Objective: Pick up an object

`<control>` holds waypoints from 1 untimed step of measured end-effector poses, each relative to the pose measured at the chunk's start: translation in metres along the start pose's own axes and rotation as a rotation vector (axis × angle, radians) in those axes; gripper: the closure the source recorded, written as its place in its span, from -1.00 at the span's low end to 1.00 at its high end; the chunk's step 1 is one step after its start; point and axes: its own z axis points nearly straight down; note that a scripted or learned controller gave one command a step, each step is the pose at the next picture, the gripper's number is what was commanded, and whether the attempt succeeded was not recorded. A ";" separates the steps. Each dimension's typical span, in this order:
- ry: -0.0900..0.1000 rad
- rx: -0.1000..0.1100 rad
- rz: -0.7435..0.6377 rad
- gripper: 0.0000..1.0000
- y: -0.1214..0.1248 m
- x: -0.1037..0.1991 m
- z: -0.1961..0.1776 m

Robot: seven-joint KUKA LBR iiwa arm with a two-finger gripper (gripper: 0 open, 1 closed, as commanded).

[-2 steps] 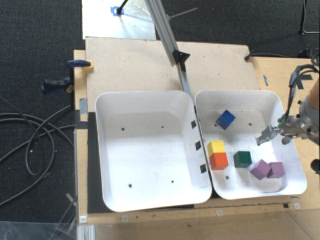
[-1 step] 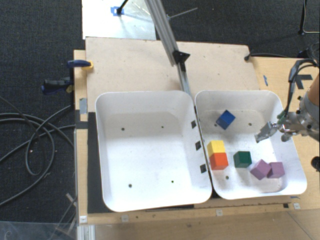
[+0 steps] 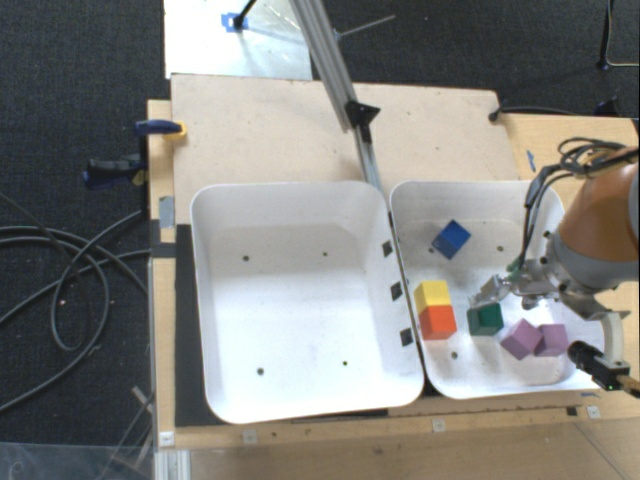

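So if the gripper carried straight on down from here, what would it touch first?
Probably the green block: the gripper hangs just above it in the right bin. Depth is hard to judge from this slanted view.

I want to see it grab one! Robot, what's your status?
Gripper low in right bin, beside green block. Nothing seen held. Purple blocks close by.

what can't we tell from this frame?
- Gripper: small and blurred in the camera view, over the green block; finger state and any contact unreadable.
- Purple blocks: two touching, the seam between them vague.
- Arm: cut off by the right edge.
- Right bin: its right wall hidden under the arm.
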 end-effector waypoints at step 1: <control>-0.003 -0.006 -0.003 -1.00 -0.010 0.008 0.015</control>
